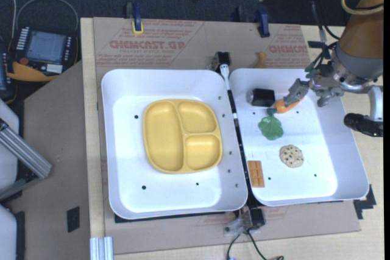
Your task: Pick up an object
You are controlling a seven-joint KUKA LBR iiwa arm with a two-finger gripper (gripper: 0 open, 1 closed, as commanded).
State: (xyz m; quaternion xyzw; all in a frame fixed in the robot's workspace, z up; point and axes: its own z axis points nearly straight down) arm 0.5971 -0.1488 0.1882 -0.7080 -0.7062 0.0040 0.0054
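Hovering over the back of the right shallow white bin [341, 189]: grey two-finger jaws [297, 93], state impossible to tell, tips right at a small orange carrot-shaped toy [286, 106]. Nearby in that bin: black block [262, 96], green leafy toy [270, 127], round speckled cookie [292, 156], flat orange card [255, 173]. Resting in the left white bin [122, 192]: yellow three-compartment plastic plate [182, 134].

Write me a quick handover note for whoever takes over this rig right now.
Gripper: low over the right bin, at the carrot; whether it grips cannot be told.
Right bin also holds a black block, broccoli, a cookie and an orange card.
Left bin holds the yellow divided plate.
Done: approach to the carrot.
Left: confirm the grasp, then lift.
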